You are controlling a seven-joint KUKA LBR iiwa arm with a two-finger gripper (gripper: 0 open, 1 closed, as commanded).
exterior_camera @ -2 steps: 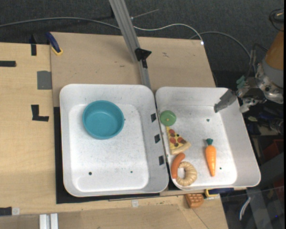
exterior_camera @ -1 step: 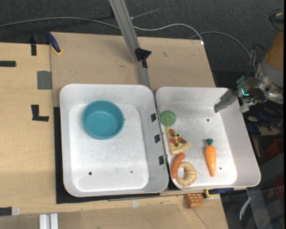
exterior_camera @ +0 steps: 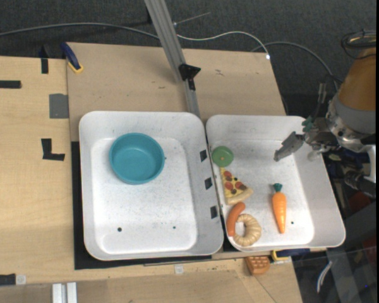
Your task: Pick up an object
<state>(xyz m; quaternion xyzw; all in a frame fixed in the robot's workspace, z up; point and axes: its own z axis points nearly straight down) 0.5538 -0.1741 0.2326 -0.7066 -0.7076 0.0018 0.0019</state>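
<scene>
While the arm reaches in from the right edge of the frame, the scene reads as follows.

Gripper: the gripper [exterior_camera: 289, 149] hangs over the upper right part of the right bin [exterior_camera: 322, 232], above bare white floor; whether the jaws are wide or narrow cannot be told from this slant, and nothing shows between them.
Carrot: the toy carrot [exterior_camera: 278, 210] lies lower in the right bin, green top pointing up the frame, well apart from the gripper.
Left wall of the right bin: a green round piece [exterior_camera: 222, 156], a pizza slice [exterior_camera: 234, 185], a sausage [exterior_camera: 234, 217] and a doughnut [exterior_camera: 247, 229] run down in a line.
Left bin: the left bin [exterior_camera: 145, 232] holds a teal bowl [exterior_camera: 136, 158] in its upper left part.
Bench: the bench [exterior_camera: 25, 201] carries both bins side by side.
</scene>
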